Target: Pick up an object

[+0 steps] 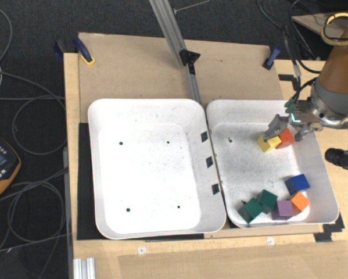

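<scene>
I see a yellow block (268,143) and a red-orange block (286,137) side by side in the right bin (313,214), right under the gripper (288,129). The yellow one sits just off the gripper's near-left finger; the red one sits between the two dark fingers, or just below them. I can't tell if either is clamped or only being touched, and I can't tell whether the hand is released or clenched, since the fingers blur into the blocks.

My main worry is that the two blocks touch. If the fingers close over both, one could squirt out sideways or get nudged along the bin floor, leaving an empty grasp. The yellow block looks tilted, so a corner pinch could slip on lift.

Farther toward me from the hand, a loose cluster lies along the bin's near rim: blue block (297,183), orange block (300,201), purple block (284,208) and two green blocks (259,204). They are well apart from the gripper, so no risk there.

The wrist sits close to the bin's right wall, so a sideways drift could clip the rim. The left bin (104,214) lies far off.
</scene>
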